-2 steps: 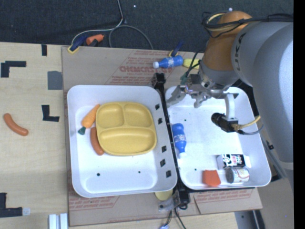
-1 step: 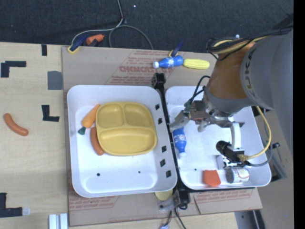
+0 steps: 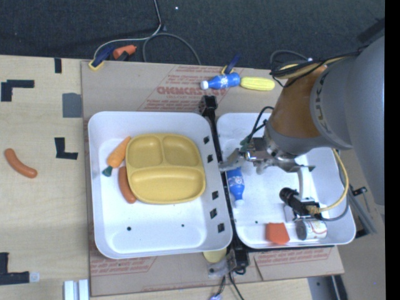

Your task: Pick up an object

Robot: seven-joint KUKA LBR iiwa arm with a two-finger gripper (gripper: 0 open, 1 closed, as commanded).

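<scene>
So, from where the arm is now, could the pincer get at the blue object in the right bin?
Probably yes. The blue object lies in the open by the right bin's left wall, with nothing on top of it, and the pincer hovers just above it. That wall sits close beside it and could crowd a finger.

Light is falling evenly from above, bright and diffuse. The left bin [image 3: 100,230] is showing near-white, slightly washed out along its floor, with detail thinning there. To the right of it, the right bin [image 3: 250,127] is lying partly under a soft shadow the arm [image 3: 337,99] is casting. Above the left bin, the dark floor [image 3: 75,11] is reading grainy and almost black. Shadows under the yellow tray [image 3: 165,167] inside the left bin are staying short and faint. The arm, nearest the lens, is looking soft-edged. Overall sharpness is modest, with fine noise.
</scene>
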